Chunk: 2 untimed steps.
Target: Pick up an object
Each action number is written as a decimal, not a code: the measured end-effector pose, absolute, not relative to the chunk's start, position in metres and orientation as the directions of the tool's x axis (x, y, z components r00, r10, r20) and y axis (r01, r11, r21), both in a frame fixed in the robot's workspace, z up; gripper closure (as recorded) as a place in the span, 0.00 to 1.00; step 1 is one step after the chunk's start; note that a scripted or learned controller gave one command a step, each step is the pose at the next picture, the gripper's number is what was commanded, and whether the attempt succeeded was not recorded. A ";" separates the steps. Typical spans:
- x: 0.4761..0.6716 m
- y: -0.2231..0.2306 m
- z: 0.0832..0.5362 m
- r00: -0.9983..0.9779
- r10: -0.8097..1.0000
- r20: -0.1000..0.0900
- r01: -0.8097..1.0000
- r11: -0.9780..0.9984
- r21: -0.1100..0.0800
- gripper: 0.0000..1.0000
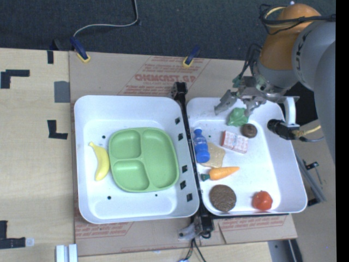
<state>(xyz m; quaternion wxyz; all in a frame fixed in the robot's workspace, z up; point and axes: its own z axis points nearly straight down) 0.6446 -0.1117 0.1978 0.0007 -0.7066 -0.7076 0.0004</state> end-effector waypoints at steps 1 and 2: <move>0.632 -0.153 0.087 0.000 1.000 -0.002 1.000 0.000 0.002 0.00; 0.669 -0.128 0.086 -0.002 1.000 -0.001 1.000 0.002 0.003 0.00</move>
